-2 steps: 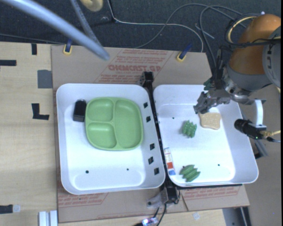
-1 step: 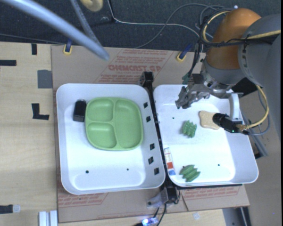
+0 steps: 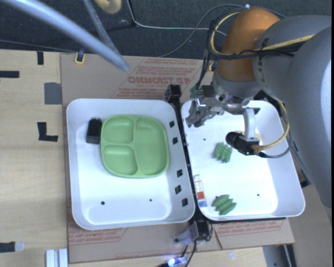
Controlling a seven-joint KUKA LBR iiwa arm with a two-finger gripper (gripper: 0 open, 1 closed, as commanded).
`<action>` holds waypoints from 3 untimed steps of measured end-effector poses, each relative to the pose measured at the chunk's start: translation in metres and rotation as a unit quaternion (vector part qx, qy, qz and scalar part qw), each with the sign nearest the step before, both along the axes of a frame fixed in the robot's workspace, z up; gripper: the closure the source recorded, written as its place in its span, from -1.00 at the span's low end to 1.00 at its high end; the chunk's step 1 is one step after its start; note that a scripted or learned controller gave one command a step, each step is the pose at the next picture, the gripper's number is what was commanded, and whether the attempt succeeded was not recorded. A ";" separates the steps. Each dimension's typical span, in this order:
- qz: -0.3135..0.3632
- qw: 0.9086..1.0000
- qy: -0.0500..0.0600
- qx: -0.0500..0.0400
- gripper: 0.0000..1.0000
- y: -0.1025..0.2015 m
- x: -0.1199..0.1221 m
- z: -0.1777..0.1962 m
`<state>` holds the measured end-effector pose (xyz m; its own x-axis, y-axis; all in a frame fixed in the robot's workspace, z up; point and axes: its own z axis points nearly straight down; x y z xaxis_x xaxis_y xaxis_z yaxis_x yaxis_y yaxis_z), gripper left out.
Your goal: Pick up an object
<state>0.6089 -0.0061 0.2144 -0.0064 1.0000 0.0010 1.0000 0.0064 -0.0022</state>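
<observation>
My gripper point(image 3: 197, 115) hangs over the back left corner of the right bin point(image 3: 278, 204), close to the divider between the bins. Nothing shows in its grasp. A small green object point(image 3: 223, 152) lies on the bin floor to the gripper's right and nearer the front. A second green object point(image 3: 224, 204), like a pea pod, rests near the front edge. A thin red, white and blue item point(image 3: 198, 188) lies along the right bin's left wall.
The left bin point(image 3: 83, 204) holds a green divided plate point(image 3: 135, 146) with a small black object point(image 3: 93, 130) beside its left rim. The arm's orange band point(image 3: 250, 29) and grey body cover the right bin's back right part. Cables loop near the wrist point(image 3: 273, 143).
</observation>
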 end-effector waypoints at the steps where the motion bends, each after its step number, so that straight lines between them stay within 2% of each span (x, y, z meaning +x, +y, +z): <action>1: 0.000 1.000 -0.001 0.000 1.00 0.052 0.006 0.008; 2: -0.001 1.000 -0.001 0.000 1.00 0.099 0.032 0.000; 3: -0.002 1.000 0.000 -0.001 -1.00 0.097 0.031 0.001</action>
